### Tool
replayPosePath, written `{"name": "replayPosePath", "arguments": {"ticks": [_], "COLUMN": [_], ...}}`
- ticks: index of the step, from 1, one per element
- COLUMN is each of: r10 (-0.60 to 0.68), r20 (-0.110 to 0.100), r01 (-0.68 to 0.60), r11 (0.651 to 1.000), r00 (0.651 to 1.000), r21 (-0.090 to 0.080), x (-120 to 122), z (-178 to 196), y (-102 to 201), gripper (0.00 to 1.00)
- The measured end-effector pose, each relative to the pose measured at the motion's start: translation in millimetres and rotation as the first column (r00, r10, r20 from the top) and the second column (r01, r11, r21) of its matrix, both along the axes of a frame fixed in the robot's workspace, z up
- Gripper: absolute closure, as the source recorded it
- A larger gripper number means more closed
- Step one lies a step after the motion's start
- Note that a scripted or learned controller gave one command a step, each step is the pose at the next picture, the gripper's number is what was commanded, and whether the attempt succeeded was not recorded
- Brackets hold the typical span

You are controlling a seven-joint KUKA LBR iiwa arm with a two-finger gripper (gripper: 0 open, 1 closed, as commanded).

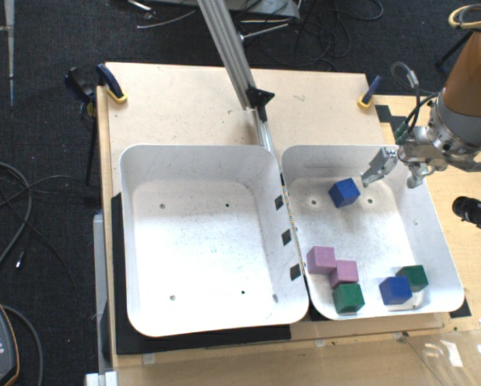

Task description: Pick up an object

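My gripper (pixel 396 174) hangs open over the upper right part of the right bin (pixel 424 215), with nothing between its fingers. A blue cube (pixel 344 192) lies just left of it, apart from the fingers. Near the bin's front lie two pink cubes (pixel 321 258) (pixel 345 273), touching each other, and a green cube (pixel 348 297) right below them. Another blue cube (pixel 396 290) and a second green cube (pixel 414 277) sit together in the front right corner.
The left bin (pixel 140 175) stands beside the right one, sharing a middle wall. A slanted metal rail (pixel 228 47) runs from the top down to the bins' junction. Clamps (pixel 112 87) (pixel 369 92) grip the wooden board's far corners.
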State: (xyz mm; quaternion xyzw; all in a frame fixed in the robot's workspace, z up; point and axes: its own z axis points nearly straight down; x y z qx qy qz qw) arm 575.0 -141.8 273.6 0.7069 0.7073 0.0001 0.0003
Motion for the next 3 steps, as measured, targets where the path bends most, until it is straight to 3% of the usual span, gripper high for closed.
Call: {"name": "replayPosePath", "arguments": {"ticks": [1, 2, 3], "r10": [0.001, 0.006, 0.005], "r20": [-0.007, 0.007, 0.002], "r01": [-0.001, -0.006, -0.005], "r11": [1.0, 1.0, 1.0], "r00": [1.0, 1.0, 1.0], "r21": [0.001, -0.001, -0.002], "x": [11, 89, 86], "z": [-178, -178, -168], "y": [14, 31, 29], "gripper": [0.0, 0.0, 1.0]}}
